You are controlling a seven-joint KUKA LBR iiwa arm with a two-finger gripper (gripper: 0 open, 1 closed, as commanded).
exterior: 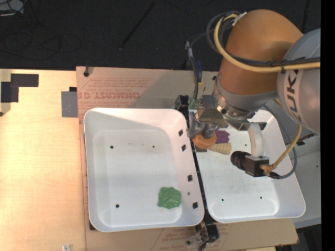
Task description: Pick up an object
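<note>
**Gripper low over a cluster in the right bin**

The gripper (205, 128) sits at the upper left corner of the right bin (261, 203), just beside the wall shared with the left bin (131, 140). Whether anything is pinched cannot be told; the wrist and the orange band hide the tip.

Directly under it lies an orange piece (203, 139), touching or nearly touching the tool. A purple piece (223, 136) and a pale cone-like piece (222, 149) lie just beside the orange one. A green lump (169, 197) rests well apart, near the front of the left bin.

The step looks like the descent or close on the orange piece. The next move probably calls for a firm close and a straight lift, clear of the bin wall and the neighbours.
</note>
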